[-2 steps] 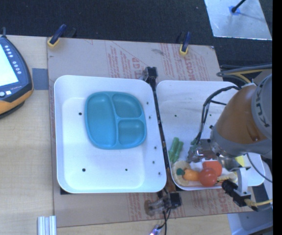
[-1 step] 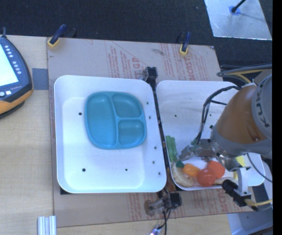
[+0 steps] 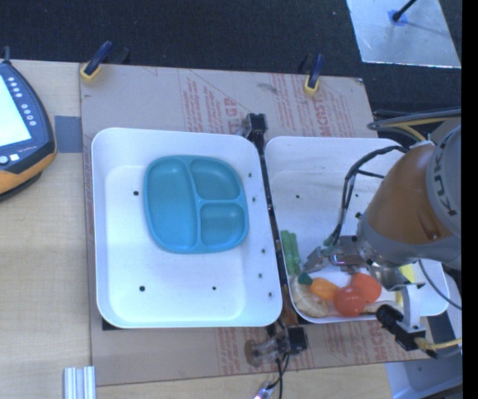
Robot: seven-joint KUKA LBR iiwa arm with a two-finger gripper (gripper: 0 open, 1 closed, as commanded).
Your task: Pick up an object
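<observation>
Camera view
Bench (image 3: 31,248): pale wood, with a brown cardboard sheet (image 3: 222,98) under both bins.
Left bin (image 3: 122,306): white and shallow; a blue divided plate (image 3: 195,204) lies flat in its upper middle.
Right bin (image 3: 313,165): white; its things are crowded into the near corner.
Objects: a red tomato-like piece (image 3: 355,296), an orange piece (image 3: 323,288) just left of it, a green stick (image 3: 290,252) along the bin's left wall, and a pale round dish (image 3: 309,306) under the red and orange pieces.
Arm (image 3: 409,202): grey with an orange band, reaching in from the right over the right bin's near half.
Pincer (image 3: 334,258): low over the near corner, just above the orange and red pieces; whether its fingers are spread or closed cannot be told, and nothing is seen between them.
Clamps: a blue-and-yellow one (image 3: 96,61) and a second (image 3: 312,73) on the cardboard's far edge.
Tablet (image 3: 2,131): orange-edged, at the bench's left.
</observation>
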